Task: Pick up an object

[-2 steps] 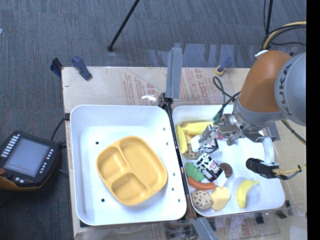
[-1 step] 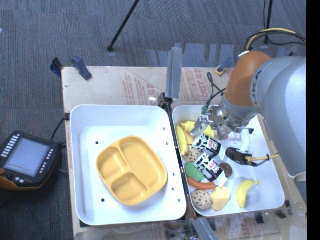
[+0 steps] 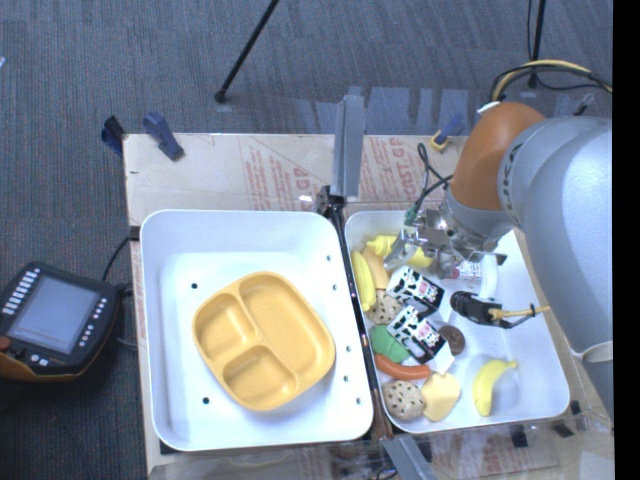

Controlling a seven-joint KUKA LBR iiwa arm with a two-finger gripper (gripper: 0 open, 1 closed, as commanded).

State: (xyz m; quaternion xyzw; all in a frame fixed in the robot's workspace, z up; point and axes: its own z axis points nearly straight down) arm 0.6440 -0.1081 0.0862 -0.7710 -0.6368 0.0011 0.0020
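Note:
The right bin (image 3: 540,368) holds a heap of toy food. My gripper (image 3: 428,240) hangs low over the bin's far left part, above a yellow piece (image 3: 381,245) and just beyond a cow-patterned carton (image 3: 414,289). A second cow-patterned carton (image 3: 421,333) lies nearer, beside a green piece (image 3: 388,344). A long banana (image 3: 362,279) runs along the bin's left wall. A red sausage (image 3: 401,369), a cookie (image 3: 404,400), a pale yellow wedge (image 3: 441,396) and a small banana (image 3: 490,383) sit along the near side.
The left bin (image 3: 170,258) holds a yellow compartment plate (image 3: 262,340). A grey upright post (image 3: 349,153) stands behind the divide between the bins. A control pendant (image 3: 50,320) lies on the floor at left. Blue clamps (image 3: 160,135) grip the cardboard base.

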